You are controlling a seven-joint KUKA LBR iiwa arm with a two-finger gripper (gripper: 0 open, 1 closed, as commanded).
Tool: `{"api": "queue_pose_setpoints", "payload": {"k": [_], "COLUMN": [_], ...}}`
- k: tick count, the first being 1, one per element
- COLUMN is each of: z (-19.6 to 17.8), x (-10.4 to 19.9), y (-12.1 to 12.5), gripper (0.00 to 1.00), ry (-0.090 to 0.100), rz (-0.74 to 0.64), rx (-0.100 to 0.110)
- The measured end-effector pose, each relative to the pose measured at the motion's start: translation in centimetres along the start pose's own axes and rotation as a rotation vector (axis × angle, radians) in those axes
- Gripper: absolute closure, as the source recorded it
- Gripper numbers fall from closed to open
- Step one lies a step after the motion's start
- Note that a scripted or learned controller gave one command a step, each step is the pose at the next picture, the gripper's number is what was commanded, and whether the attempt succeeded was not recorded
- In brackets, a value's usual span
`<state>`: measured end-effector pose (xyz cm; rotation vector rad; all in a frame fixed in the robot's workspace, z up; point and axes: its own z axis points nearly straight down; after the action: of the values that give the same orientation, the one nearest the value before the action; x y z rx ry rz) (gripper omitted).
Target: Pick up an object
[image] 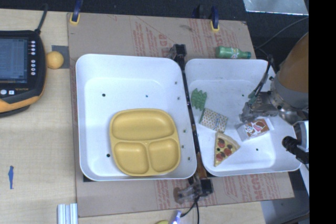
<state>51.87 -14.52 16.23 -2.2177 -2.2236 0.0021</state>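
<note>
Card lies at the right bin's three o'clock, just below the fingers; their opening cannot be told. Pizza slice sits at six o'clock.

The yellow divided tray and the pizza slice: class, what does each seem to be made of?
Yellow divided tray: probably moulded plastic, with a smooth matte surface and rounded compartments. Pizza slice: likely a plastic or rubber toy, flat with printed-looking toppings; uncertain.
</note>
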Motion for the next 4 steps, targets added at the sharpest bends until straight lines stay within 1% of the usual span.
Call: {"api": "queue_pose_setpoints", "payload": {"k": [4], "z": [-4.0], "x": [-0.2], "y": [0.2], "gripper": [1.0], "ry": [-0.002], "rz": [-0.009], "rx": [0.0]}}
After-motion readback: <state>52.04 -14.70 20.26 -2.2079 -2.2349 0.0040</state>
